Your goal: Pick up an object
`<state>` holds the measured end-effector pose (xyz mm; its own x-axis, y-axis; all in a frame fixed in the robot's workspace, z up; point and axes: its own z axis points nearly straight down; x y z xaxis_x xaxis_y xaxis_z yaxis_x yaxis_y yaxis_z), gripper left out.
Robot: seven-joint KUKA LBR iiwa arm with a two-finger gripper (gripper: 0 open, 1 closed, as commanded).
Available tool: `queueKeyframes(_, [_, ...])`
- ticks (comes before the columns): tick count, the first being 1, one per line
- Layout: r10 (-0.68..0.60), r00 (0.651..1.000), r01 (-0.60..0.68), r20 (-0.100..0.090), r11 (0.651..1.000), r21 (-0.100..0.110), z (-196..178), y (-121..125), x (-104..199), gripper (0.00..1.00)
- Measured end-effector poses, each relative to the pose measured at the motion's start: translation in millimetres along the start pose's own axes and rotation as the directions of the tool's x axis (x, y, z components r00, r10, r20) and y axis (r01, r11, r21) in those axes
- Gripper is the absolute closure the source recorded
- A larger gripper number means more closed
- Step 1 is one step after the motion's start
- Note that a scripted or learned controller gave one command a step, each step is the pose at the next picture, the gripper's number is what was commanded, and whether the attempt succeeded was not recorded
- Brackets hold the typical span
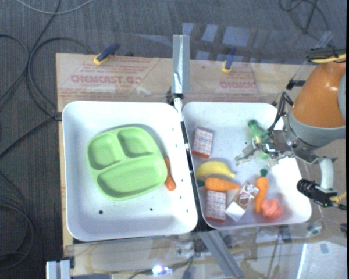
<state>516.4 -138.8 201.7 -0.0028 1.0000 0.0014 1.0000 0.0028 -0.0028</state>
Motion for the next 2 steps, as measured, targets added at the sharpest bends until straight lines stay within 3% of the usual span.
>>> queueKeyframes(1, [0.14, 0.99, -0.14, -0.004, 0.99, -0.016, 92.4, 90.6, -37.3, 0.0])
queueKeyframes(2, [0.136, 0.991, -0.136, 0.009, 0.991, -0.017, 99.4, 141.2, -66.9, 0.0])
